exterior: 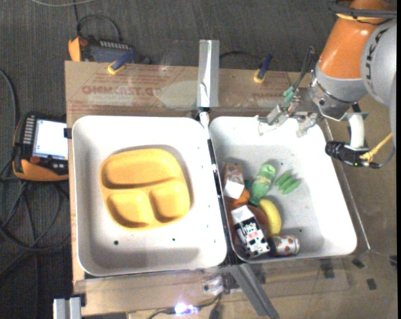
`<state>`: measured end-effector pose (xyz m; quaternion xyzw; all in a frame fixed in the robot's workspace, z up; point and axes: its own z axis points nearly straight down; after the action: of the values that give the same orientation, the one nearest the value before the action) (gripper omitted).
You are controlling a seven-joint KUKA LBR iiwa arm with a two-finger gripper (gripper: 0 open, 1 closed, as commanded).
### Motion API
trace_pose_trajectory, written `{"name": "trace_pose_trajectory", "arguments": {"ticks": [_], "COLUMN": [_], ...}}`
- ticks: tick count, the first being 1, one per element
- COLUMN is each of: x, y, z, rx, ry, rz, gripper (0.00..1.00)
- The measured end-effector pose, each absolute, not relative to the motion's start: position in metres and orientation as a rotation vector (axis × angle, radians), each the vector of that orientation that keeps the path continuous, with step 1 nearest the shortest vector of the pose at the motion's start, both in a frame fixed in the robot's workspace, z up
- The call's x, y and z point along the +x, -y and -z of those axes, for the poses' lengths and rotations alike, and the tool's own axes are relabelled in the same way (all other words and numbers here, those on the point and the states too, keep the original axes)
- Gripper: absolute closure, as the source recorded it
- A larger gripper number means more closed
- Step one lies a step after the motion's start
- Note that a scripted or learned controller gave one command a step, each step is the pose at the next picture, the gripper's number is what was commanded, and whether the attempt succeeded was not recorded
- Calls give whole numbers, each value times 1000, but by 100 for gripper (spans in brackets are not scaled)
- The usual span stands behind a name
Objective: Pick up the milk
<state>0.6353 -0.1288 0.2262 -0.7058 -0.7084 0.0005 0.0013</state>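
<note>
The milk [251, 233] is a small carton with a white top and a black-and-white patterned side. It lies near the front left corner of the right bin [320, 153], among other items. My gripper [286, 121] hangs over the bin's back part, well behind the milk and to its right. Its fingers [271, 117] are spread open and hold nothing. The orange-banded wrist [350, 42] rises behind it at the upper right.
Around the milk lie a brown carton with a white top [234, 181], a green bottle [263, 181], a green pod [288, 182], a yellow fruit [271, 216] and a red can [286, 245]. The left bin [87, 178] holds a yellow divided tray [145, 186].
</note>
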Motion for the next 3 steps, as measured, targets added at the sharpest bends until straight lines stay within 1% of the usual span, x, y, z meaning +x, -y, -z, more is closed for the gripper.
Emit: {"name": "trace_pose_trajectory", "arguments": {"ticks": [1, 2, 3], "x": [600, 623, 608], "y": [133, 64, 42], "z": [-217, -183, -183], "rx": [-2019, -1961, -1902], "ry": [2407, 2451, 2500], "rz": [-4, -3, -4], "gripper": [0, 0, 0]}}
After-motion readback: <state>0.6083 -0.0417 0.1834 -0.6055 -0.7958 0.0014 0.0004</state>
